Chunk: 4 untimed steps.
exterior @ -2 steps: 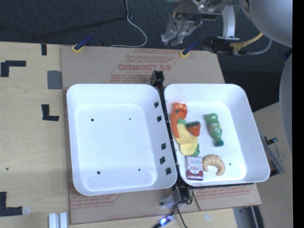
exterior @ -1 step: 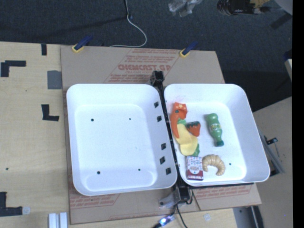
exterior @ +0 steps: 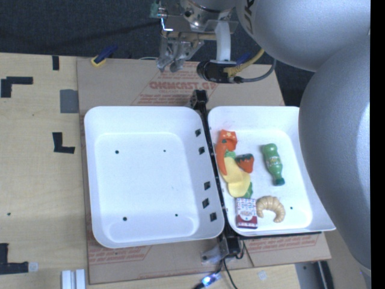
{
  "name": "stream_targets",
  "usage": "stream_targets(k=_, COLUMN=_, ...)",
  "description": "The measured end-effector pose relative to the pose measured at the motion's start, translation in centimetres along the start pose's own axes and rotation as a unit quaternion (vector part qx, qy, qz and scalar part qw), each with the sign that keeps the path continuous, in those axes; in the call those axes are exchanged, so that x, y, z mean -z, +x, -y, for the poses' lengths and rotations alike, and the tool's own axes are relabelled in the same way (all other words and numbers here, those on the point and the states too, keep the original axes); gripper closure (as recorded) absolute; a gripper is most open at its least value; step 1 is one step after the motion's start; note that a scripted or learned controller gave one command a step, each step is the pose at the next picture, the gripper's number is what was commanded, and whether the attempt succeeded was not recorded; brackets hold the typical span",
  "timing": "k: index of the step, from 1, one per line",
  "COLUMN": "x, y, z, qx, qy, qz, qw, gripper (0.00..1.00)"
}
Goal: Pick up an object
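Couldn't tell whether the end effector (exterior: 173, 62) was released or clenched; hung beyond the far rim of the right bin (exterior: 298, 161), nothing visibly in it. Croissant (exterior: 271, 208), green bottle (exterior: 272, 163) lay inside that bin. Crowded near its left wall, so probably risked a glancing miss.

From my remote station I record two bins side by side on a cardboard sheet (exterior: 174, 89). All objects lie in the right bin (exterior: 295, 221). A carrot (exterior: 225, 143) sits along its left wall, with a banana (exterior: 236, 178) just before it. A bottle (exterior: 272, 163) lies right of both. Nearest the front edge, a small carton (exterior: 246, 213) lies left of a croissant (exterior: 271, 208). The gripper (exterior: 171, 59) hangs behind the left bin (exterior: 96, 122).
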<state>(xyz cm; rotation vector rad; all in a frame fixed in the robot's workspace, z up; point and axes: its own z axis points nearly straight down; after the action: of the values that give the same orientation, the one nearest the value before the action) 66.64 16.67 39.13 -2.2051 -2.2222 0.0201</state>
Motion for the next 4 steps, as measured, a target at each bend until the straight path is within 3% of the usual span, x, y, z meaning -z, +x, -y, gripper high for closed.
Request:
stream_targets(k=1, x=-9.0, y=7.0, z=-0.2, qx=0.000, qy=-0.003, qz=0.000, qw=1.0000, gripper=1.00)
stream_targets(k=2, x=9.1, y=6.7, z=1.4, qx=-0.002, qy=-0.017, qz=-0.004, qw=0.9998, gripper=1.00)
stream_targets(k=3, x=14.8, y=6.6, z=0.0, qx=-0.003, qy=-0.012, qz=-0.001, qw=0.9999, gripper=1.00)
stream_targets(k=4, x=-5.8, y=6.6, z=-0.1, qx=-0.004, qy=0.001, qz=0.003, qw=1.0000, gripper=1.00)
